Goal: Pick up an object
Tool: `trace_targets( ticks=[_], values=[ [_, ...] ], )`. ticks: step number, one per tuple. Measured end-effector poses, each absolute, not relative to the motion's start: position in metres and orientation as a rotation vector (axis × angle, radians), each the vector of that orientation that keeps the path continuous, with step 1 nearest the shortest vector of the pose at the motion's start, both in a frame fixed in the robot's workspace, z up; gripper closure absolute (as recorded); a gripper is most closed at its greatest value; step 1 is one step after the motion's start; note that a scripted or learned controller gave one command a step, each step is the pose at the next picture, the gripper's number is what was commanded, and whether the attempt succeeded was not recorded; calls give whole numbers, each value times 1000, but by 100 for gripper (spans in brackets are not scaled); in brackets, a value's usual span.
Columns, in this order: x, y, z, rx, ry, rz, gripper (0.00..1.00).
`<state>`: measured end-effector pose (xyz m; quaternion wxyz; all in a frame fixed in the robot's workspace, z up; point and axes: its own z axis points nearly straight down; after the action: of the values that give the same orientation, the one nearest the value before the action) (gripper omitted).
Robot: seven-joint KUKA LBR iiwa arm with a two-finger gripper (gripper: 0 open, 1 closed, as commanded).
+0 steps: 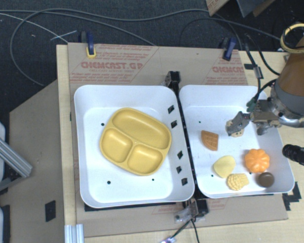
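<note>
Here's the worktop (121, 65) from above, brown board with red lettering, two shallow white bins side by side on it. The left bin (86, 135) carries a yellow divided plate (135, 140), three compartments, lying flat near the bin's middle and turned at a slant. Over to the right bin (202, 103), where the pickable things are gathered toward its 5 o'clock corner: a tan wedge-shaped piece (210, 139) near the bin's centre, a pale yellow rounded piece (224, 166) at 5 o'clock from the wedge, and a bumpy yellow corn-like piece (237, 181) touching or just beside that one at its 5 o'clock. At 3 o'clock from the pale piece sits an orange pumpkin (257, 160), and right at the pumpkin's 5 o'clock a small dark brown ball (265, 179), close to the bin's rim. The arm (294, 80) reaches in from 3 o'clock, and the tool (236, 126) hangs above the right bin, at 2 o'clock from the wedge and at 11 o'clock from the pumpkin, apart from both. Whether the tool is open or closed I cannot tell from this angle. Blue clamps (90, 44) pin the board at its 12 o'clock edge, with cables trailing across the dark floor (35, 14) beyond.
</note>
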<state>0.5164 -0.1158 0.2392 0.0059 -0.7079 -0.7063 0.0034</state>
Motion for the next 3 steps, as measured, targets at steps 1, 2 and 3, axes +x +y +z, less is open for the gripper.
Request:
trace_targets(
  ticks=[1, 2, 3],
  values=[
    [519, -116, 245, -2219, -2220, 0, 0],
    [510, -118, 185, -2217, -2215, 6, 0],
    [502, -109, 130, -2216, -2215, 5, 0]
  ],
)
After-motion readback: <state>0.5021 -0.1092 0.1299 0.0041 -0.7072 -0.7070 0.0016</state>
